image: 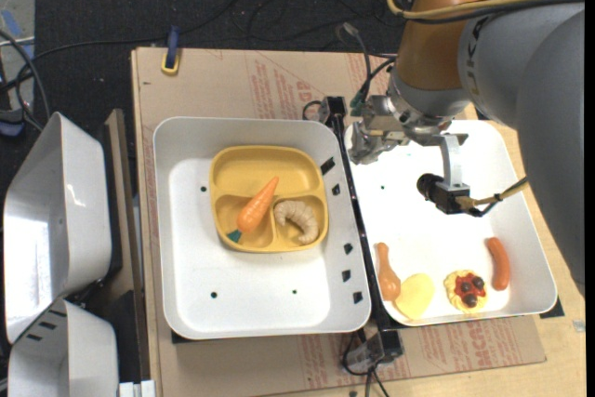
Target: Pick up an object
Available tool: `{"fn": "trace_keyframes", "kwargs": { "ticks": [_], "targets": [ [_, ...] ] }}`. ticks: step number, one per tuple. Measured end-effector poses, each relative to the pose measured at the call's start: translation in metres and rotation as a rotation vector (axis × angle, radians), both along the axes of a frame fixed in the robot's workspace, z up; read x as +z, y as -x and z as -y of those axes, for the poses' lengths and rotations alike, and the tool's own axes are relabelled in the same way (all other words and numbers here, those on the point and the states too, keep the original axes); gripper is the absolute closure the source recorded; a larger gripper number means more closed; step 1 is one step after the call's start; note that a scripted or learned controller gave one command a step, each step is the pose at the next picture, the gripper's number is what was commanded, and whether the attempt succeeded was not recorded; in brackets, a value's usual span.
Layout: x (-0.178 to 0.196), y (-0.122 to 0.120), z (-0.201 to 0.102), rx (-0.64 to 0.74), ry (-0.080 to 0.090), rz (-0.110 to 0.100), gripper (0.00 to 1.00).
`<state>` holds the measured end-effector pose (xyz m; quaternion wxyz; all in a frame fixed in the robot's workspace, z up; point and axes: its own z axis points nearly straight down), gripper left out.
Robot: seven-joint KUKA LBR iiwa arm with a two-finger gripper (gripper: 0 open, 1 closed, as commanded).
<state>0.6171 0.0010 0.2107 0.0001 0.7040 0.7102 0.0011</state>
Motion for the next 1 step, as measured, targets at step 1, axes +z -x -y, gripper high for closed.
{"fn": "trace_keyframes", "kwargs": {
  "ticks": [1],
  "targets": [
    [0.0033, -0.0105, -0.0636, 0.001, -0.001, 0.001, 1.00]
  ]
}}
